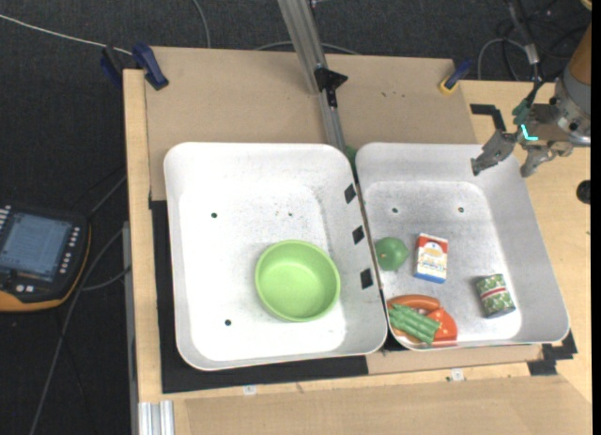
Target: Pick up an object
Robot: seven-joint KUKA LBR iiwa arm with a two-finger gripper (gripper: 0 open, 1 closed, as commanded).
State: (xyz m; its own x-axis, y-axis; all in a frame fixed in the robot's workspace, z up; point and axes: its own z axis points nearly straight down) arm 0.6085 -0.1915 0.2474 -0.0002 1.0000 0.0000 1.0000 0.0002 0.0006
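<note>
A: Objects first. All the loose pieces in the right bin (526,236) sit in its near half. Small green ball (392,254) by the bin's left wall. Just right of it, a red-and-white carton (432,258), close but I can't say touching. A green can (494,295) lies tilted, further right and a little nearer. A plate of red and green vegetables (422,320) rests against the near rim, below the ball and carton.

B: And the gripper?

A: The gripper (513,154) is at the far right corner of the same bin, over the rim area, well apart from every piece. Two dark fingers (492,153) are splayed apart with a clear gap, nothing between them. The items all lie toward the near-left of it, the can being the closest, the plate the farthest.

B: The left bin?

A: The left bin (207,198) holds one green bowl (297,280), upright, near its near-right part, apart from the walls.

B: Surroundings?

A: Both bins sit on a brown bench (244,95). A metal pole (299,20) slants up from between the bins. Blue clamp (148,65) at the far left corner of the bench. A handheld pendant (36,253) lies on the dark floor to the left.
</note>
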